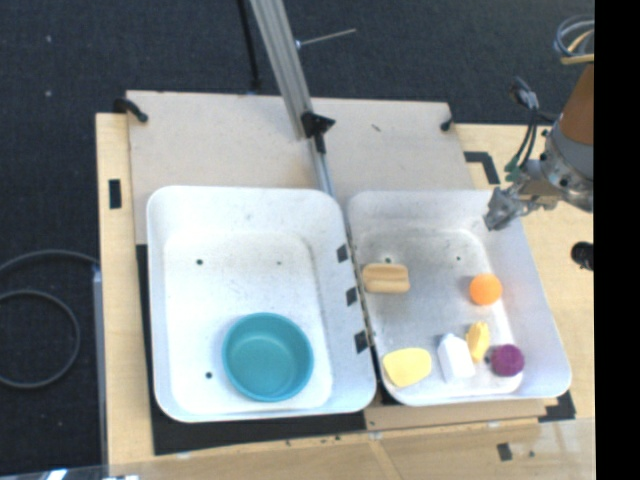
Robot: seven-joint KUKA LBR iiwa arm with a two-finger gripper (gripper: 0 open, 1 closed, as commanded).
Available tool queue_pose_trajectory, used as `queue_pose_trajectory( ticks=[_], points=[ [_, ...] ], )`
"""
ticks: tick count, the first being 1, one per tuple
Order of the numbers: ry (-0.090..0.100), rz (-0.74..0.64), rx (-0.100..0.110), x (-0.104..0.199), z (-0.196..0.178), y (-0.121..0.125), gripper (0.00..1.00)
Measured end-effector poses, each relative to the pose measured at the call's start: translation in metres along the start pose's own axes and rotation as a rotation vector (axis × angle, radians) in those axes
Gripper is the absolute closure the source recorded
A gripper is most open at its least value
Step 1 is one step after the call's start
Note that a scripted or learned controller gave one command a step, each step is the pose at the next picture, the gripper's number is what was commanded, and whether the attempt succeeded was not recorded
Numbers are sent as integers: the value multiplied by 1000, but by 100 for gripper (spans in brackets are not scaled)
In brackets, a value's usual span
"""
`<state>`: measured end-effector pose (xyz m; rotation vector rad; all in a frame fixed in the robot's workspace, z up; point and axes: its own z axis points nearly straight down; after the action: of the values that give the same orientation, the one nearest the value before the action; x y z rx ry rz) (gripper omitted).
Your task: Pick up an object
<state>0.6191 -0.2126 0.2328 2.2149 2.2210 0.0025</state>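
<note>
The right bin [420, 218] holds several small objects. A tan bread-like block [385, 278] lies near its left wall. An orange ball [485, 289] sits at the right. Along the front lie a pale yellow piece [407, 366], a white block [456, 357], a small yellow piece [479, 339] and a purple ball [506, 359]. My gripper [499, 213] hangs over the bin's back right corner, well above and behind the orange ball, with nothing seen in it.
The left bin [200, 228] holds a teal bowl [266, 356] near its front. A slanted metal rail [285, 63] runs from the top down to the gap between the bins. Cables lie on the dark floor at left.
</note>
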Motion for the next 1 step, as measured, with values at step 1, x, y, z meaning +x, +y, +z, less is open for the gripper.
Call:
queue_pose_trajectory(
  ticks=[1],
  points=[
    [2,-3,3,42,-6,-5,100]
  ],
)
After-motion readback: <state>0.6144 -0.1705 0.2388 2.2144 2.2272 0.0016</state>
